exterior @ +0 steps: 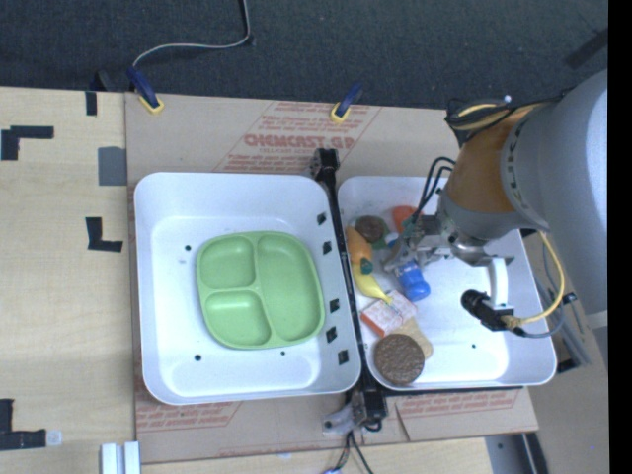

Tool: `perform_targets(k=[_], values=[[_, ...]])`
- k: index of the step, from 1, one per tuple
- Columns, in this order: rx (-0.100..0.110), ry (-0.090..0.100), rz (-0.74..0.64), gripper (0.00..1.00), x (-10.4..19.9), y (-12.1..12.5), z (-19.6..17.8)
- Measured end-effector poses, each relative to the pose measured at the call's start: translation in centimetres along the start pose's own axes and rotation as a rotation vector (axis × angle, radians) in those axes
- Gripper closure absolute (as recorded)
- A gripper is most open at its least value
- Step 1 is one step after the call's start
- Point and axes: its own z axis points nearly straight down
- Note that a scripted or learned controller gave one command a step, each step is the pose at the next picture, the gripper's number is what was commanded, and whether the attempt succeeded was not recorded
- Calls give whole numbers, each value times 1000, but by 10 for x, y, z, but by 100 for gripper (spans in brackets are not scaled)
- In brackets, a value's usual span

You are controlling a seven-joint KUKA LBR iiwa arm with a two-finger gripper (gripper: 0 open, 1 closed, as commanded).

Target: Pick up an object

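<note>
Camera view has us looking down on a table (pixel 59 265) with two white bins side by side. The left bin (pixel 163 205) carries a green divided plate (pixel 261 290). The right bin (pixel 494 358) carries a small heap along its left half: a brown round piece (pixel 371 228) at the top, something orange-red (pixel 403 215) beside it, a yellow banana-like piece (pixel 368 282) just below, a blue piece (pixel 415 285) near the middle, a pale flat packet (pixel 385 314) under that, and a dark brown disc (pixel 400 358) at the bottom.

Our arm (pixel 494 176) reaches in from the right, and its claw (pixel 410 248) sits low over the heap, just above the blue piece and beside the yellow one. Whether the claw is released or clenched we cannot tell, since metal parts and toys crowd together there. We see nothing clearly lifted between its tips, so we do not count anything as held.

We judge that we are at the reach-and-grasp step, with the pick itself not yet done. The blue piece looks like the nearest candidate, though the yellow one lies close enough to be the target instead. The next move calls for a firm closure on one piece alone, then a straight lift clear of the bin wall. The neighbours touch each other, so a squeeze may nudge one aside or catch two at once.
</note>
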Motion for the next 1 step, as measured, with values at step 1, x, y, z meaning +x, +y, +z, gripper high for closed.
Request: perform_targets(k=[1], values=[[3, 5, -2, 100, 98, 9, -89]])
